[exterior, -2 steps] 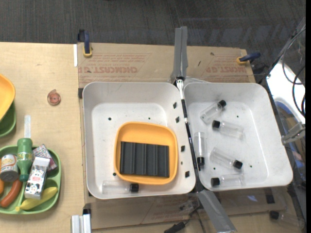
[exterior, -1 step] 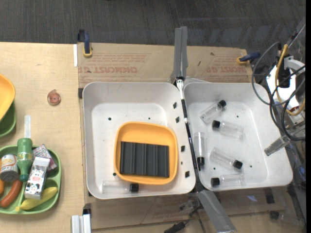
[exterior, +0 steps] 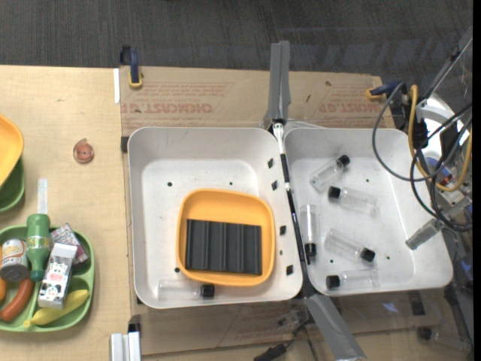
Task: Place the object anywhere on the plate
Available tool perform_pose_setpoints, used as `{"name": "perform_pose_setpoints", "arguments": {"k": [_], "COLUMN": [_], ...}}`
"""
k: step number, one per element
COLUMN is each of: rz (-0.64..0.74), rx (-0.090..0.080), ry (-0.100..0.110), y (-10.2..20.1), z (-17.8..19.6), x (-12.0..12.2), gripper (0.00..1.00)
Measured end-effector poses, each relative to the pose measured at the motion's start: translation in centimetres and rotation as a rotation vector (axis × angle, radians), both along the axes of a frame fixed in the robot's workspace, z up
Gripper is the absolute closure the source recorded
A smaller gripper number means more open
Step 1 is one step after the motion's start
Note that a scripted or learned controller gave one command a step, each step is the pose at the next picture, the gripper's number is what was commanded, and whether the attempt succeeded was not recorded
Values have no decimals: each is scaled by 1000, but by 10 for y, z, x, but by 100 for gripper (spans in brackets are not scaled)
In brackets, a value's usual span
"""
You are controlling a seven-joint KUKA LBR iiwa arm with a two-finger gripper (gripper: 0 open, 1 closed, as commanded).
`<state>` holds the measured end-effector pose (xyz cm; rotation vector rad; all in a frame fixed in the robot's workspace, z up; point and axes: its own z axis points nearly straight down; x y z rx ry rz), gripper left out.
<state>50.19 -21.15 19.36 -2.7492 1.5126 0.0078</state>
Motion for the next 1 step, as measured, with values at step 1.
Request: {"name": "perform_pose_setpoints", "arguments": {"k": [1], "rz": [168], "rx": [-1], "ry": [-1], "y": [-1], "z": [-12], "x": [-24], "gripper": [0]}}
